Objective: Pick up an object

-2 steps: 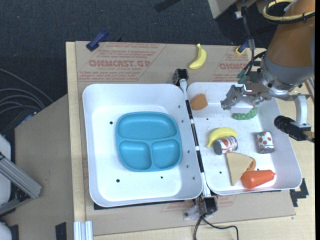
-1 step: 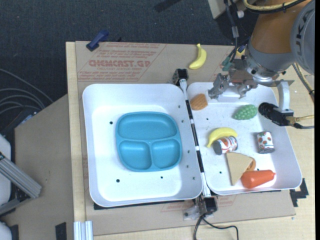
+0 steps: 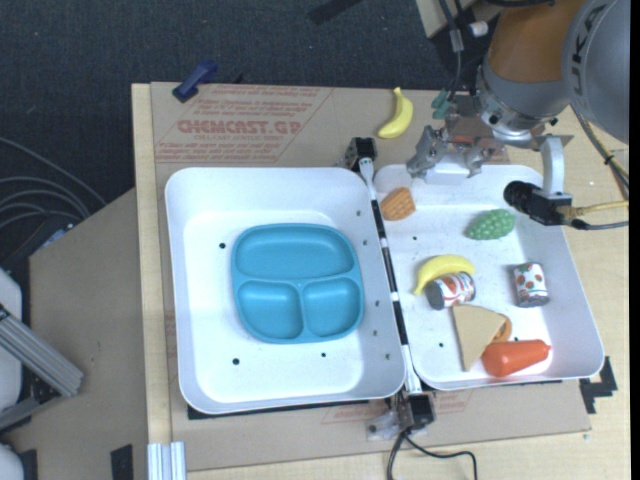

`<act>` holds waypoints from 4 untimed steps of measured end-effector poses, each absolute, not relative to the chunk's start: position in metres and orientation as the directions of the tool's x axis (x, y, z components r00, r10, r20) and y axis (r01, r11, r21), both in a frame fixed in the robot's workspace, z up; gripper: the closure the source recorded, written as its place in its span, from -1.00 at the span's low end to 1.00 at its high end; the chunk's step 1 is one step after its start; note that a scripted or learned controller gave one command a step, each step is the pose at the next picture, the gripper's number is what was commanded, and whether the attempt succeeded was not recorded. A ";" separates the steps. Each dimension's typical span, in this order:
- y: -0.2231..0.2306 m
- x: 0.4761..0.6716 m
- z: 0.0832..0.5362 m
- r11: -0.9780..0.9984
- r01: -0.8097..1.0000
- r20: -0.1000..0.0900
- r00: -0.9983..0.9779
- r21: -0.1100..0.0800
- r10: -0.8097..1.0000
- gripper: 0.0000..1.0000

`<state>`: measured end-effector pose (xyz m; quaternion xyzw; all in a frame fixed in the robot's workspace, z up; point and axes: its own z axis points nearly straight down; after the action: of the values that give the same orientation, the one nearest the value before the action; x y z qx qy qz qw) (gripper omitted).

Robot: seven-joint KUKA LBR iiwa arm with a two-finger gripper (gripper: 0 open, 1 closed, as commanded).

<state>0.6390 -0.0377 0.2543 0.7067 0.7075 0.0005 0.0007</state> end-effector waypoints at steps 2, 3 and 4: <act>-0.055 0.667 0.257 -0.001 1.000 -0.001 0.001 0.002 1.000 1.00; -0.032 0.667 0.262 0.001 1.000 -0.001 -0.001 0.003 1.000 1.00; -0.063 0.667 0.264 -0.001 1.000 -0.001 0.001 0.002 1.000 1.00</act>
<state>0.6666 -0.0629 0.2638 0.7074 0.7068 0.0003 0.0012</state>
